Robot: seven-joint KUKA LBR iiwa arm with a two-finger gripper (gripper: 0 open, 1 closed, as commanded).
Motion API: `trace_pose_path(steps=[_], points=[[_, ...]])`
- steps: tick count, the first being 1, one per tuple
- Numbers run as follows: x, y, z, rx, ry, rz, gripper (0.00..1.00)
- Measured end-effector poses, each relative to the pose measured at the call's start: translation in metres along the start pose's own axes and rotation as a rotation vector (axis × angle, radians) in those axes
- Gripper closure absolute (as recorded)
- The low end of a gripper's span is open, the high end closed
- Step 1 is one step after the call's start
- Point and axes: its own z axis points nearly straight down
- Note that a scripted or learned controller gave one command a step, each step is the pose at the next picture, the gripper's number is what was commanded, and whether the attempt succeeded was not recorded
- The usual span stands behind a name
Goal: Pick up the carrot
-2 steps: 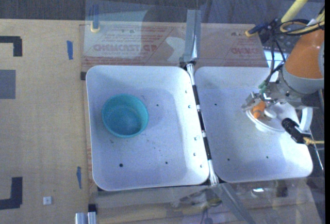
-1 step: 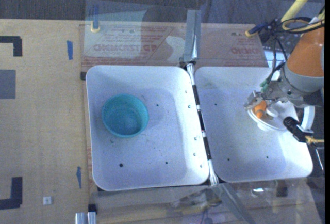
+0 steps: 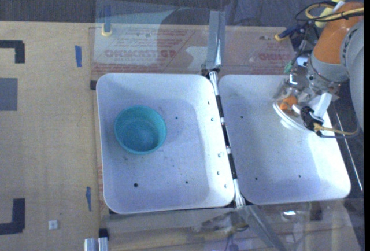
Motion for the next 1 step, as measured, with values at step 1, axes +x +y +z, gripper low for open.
trace_pose_path(steps=[1], points=[[0.004, 0.0004, -0.0101, 0.0, 0.001, -0.006, 1.0]])
